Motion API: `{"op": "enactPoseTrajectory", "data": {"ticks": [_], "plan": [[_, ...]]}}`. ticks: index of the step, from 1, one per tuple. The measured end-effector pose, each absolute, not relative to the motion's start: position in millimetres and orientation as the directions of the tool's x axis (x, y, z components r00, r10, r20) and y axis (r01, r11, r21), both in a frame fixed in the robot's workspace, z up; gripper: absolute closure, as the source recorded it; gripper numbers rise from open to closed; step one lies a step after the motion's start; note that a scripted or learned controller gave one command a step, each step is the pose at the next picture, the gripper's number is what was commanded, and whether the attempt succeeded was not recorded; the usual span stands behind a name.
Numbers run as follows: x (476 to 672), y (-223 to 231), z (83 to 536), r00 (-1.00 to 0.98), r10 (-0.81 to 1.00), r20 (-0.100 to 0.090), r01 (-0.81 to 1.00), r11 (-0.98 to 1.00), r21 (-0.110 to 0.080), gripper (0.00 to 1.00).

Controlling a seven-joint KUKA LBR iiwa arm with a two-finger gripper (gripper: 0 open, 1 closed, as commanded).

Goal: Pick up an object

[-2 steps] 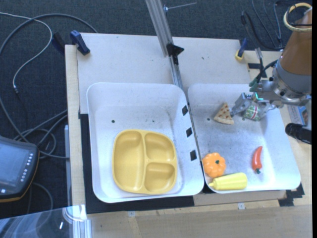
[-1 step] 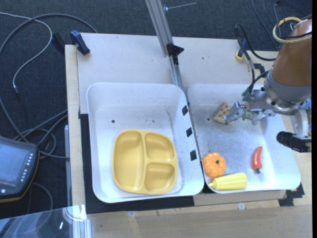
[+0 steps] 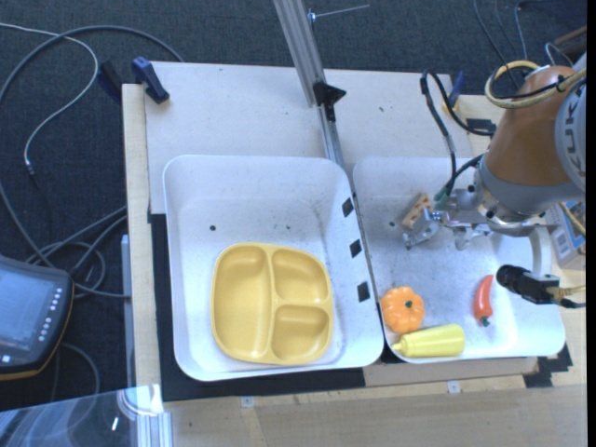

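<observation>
The right bin [image 3: 436, 270] holds three things near its front edge. An orange pumpkin [image 3: 403, 308] sits at the front left, a yellow corn-like piece [image 3: 431, 341] lies just in front of it, and a red pepper [image 3: 482, 299] is further right. My gripper [image 3: 416, 223] hangs low over the bin's back left part, pointing left. It is well behind the pumpkin and apart from all three things. I see nothing held in it.
The left bin [image 3: 244, 181] holds a yellow divided plate [image 3: 273, 303]. A slanted aluminium pole [image 3: 300, 35] meets the bench between the bins at the back. The arm's grey and orange wrist [image 3: 526, 161] and a black fitting [image 3: 520, 282] overhang the right bin's right side.
</observation>
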State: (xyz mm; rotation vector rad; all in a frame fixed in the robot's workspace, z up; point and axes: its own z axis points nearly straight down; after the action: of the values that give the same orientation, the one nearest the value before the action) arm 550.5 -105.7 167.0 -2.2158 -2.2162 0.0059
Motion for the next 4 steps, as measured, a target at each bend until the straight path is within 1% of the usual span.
{"op": "enactPoseTrajectory", "data": {"ticks": [1, 2, 3, 4], "plan": [[549.9, -105.4, 103.4, 0.000, 1.000, 0.003, 1.000, 0.000, -0.009, 0.00], [552.5, -105.3, 118.5, 0.000, 1.000, 0.002, 1.000, 0.000, 0.000, 1.00], [562.4, -100.8, 167.4, -0.002, 1.000, -0.001, 1.000, 0.002, 0.007, 1.00], [560.7, -98.1, 211.9, -0.002, 1.000, -0.001, 1.000, 0.002, 0.006, 1.00]]}}
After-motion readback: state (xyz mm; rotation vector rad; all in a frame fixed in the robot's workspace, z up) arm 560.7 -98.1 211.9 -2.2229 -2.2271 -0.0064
